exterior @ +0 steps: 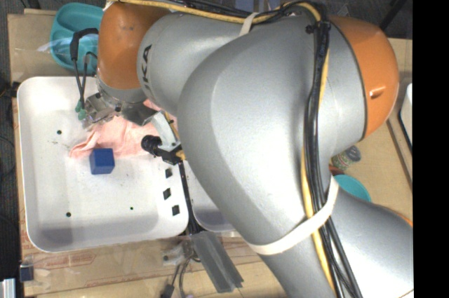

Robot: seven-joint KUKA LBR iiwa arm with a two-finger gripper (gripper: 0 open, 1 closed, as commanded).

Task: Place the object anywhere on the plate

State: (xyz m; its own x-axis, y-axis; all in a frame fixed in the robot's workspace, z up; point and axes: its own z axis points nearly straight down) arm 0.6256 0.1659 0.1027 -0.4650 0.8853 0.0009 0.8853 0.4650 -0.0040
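Note:
A small blue cube (102, 160) lies on the floor of the left white bin (42, 170). It touches the lower edge of a flat pink item (116, 138), which looks like a crumpled cloth or a plate and is partly hidden by the arm. My gripper (92, 107) hangs over the upper left part of that pink item, above and slightly left of the cube. The wrist's orange band (123, 37) sits right behind it.
The grey arm (266, 121) covers most of the right bin; only its front rim (210, 223) shows. A teal container (70, 30) stands outside the left bin's far corner. A teal bowl (351, 186) peeks out at right.

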